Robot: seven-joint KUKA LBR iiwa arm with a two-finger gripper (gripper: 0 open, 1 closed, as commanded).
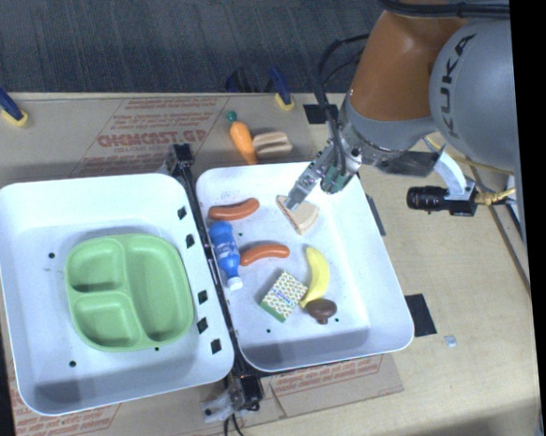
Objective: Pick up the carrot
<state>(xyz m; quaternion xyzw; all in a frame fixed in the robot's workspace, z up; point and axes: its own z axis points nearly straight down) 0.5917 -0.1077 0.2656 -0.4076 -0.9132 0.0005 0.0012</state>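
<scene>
The carrot is small and orange with a green top. It lies on the cardboard just beyond the far rim of the right bin, next to a tan bun. My gripper hangs over the far part of the right bin, to the right of the carrot and nearer than it. It is directly above a wedge of sandwich. Its fingers stand open with nothing between them.
The right bin holds two sausages, a blue bottle, a banana, a green-and-yellow block and a brown lump. A green divided plate lies in the left bin.
</scene>
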